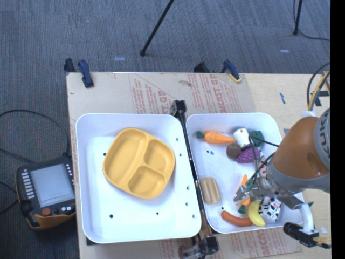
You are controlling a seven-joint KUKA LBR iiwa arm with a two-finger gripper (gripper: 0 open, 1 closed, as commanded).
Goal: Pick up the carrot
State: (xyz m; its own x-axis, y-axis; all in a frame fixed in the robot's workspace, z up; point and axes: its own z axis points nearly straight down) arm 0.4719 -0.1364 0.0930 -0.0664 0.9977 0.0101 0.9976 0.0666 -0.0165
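In right bin [269, 124], upper left part: carrot [218, 138], lying flat, leaf end leftward. Gripper [247, 194] well apart, nearer lower edge, above banana [255, 213]; finger state: cannot tell.

We see the arm [302, 155]: broad orange band w/ grey housing below, dark lettering at its right edge, metallic gripper [249, 192].
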